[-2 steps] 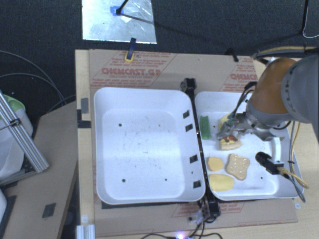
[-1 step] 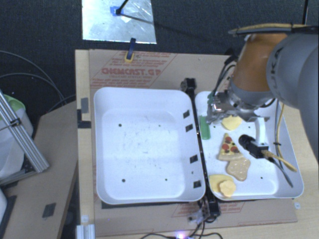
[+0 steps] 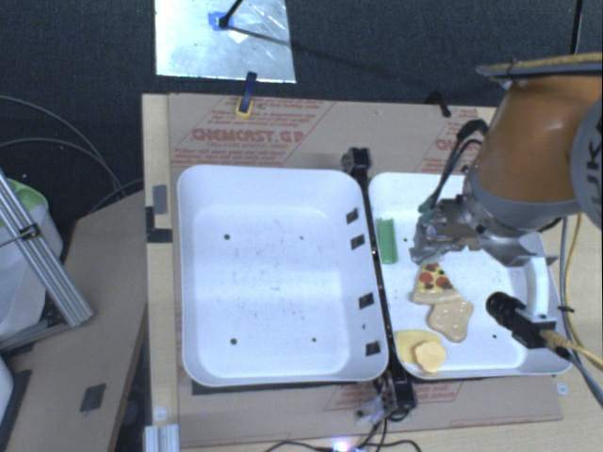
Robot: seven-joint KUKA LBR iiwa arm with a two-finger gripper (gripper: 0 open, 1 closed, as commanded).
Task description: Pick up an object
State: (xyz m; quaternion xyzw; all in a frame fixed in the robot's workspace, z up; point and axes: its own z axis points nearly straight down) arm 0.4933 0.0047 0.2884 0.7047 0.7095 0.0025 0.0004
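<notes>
– Toys in the right bin (image 3: 403, 194): where does each one lie?

– A pizza slice (image 3: 433, 283) lies flat near the middle of that bin's floor. At its 5 o'clock, touching or all but touching it, is a beige biscuit-shaped piece (image 3: 451, 319). A yellow piece (image 3: 422, 352) sits at the biscuit's 7 o'clock, close to the bin's 6 o'clock rim. A green block (image 3: 386, 238) lies lengthwise along the 9 o'clock wall, at the slice's 10 o'clock and apart from it.

– And the pincer (image 3: 426, 248)?

– It hangs just at the slice's 12 o'clock, between the green block and the arm's bulk. I cannot tell whether it is wide or narrow, and I see nothing held in it. Whether it touches the slice is not clear either.

– What about the arm (image 3: 532, 149)?

– Its grey body with the orange band comes in from 3 o'clock and covers the right bin's 2 o'clock corner.

– What surrounds the bin?

– The left bin (image 3: 273, 281) sits against it at 9 o'clock, their rims meeting at a dark divider. Both rest on a counter (image 3: 254, 130) topped with printed brown board. A silvery sheet (image 3: 224, 26) lies beyond it at 12 o'clock.
</notes>
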